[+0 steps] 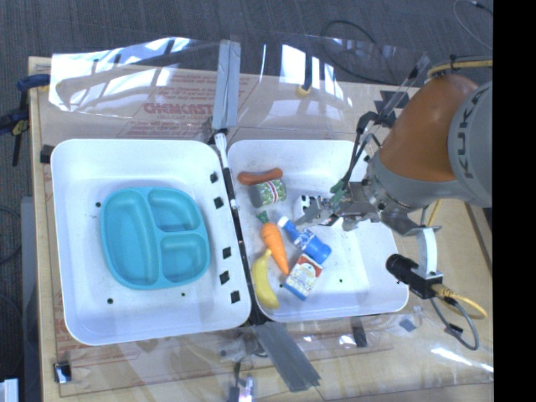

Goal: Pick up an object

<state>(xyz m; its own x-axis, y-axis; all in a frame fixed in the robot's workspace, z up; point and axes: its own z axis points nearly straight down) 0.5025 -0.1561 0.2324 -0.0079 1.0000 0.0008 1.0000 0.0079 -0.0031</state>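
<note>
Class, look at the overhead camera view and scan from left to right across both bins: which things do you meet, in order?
blue divided tray → banana → carrot → small carton → end effector → orange band of the arm.

Two bins sit side by side on the bench, touching along their inner walls. The left bin (75, 174) holds a divided tray (155, 237) near its middle. The right bin (368, 300) holds the rest, clustered toward its left wall. Taking the carrot (275, 245) as landmark: a can (270, 193) lies behind it, a sausage (260, 176) further behind, a banana (265, 281) just in front, a carton (302, 276) to its front right, and a small box (306, 239) just to its right. The gripper (322, 212) hangs right of the carrot, behind the box.
</note>
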